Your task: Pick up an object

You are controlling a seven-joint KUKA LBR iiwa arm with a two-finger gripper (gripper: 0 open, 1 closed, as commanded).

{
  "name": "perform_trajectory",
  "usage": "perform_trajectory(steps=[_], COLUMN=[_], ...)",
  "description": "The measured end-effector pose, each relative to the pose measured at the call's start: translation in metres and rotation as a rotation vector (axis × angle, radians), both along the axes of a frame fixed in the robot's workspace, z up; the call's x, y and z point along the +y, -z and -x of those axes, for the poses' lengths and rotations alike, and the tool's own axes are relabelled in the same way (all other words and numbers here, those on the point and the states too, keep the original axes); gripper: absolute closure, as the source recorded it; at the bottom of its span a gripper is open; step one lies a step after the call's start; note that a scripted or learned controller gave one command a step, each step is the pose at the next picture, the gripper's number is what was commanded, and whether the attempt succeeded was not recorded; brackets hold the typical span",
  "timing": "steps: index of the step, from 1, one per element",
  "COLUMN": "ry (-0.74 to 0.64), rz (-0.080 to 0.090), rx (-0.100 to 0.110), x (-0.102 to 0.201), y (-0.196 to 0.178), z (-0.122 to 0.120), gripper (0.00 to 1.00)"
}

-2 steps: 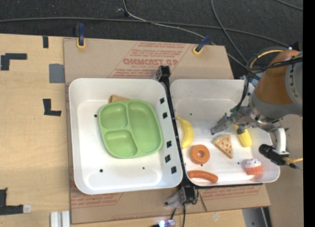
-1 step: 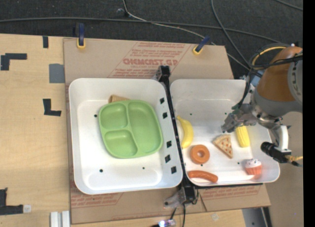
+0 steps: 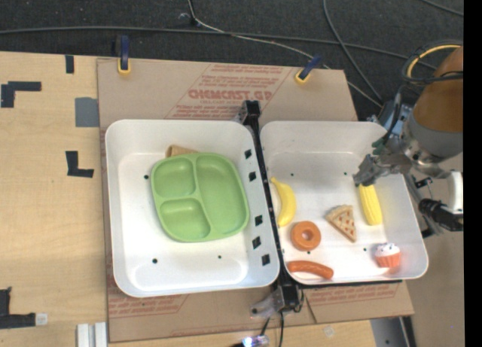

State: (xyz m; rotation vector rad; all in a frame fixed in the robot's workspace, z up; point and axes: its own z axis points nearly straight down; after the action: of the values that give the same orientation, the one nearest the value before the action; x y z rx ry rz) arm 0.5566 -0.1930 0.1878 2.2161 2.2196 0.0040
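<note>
The gripper [image 3: 370,175] hangs over the right bin [image 3: 316,138], and I cannot tell how it is set. The corn [image 3: 370,204] lies just below it, its long side pointing up and down the bin. It is the nearest toy.

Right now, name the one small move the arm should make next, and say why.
Probably lower the gripper a little onto the corn. It hangs over the right bin, just above the corn's upper end, and nothing shows between its fingers. The pizza slice and cupcake lie farther off, so the corn looks like the nearest pick.
</note>
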Motion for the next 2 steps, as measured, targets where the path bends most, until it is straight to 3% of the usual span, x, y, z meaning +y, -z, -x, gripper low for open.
perform_trajectory(steps=[2], ry=[0.0], rz=[-0.002], rx=[0.004], x=[0.01], y=[-0.077], z=[0.002], gripper=[1.0])
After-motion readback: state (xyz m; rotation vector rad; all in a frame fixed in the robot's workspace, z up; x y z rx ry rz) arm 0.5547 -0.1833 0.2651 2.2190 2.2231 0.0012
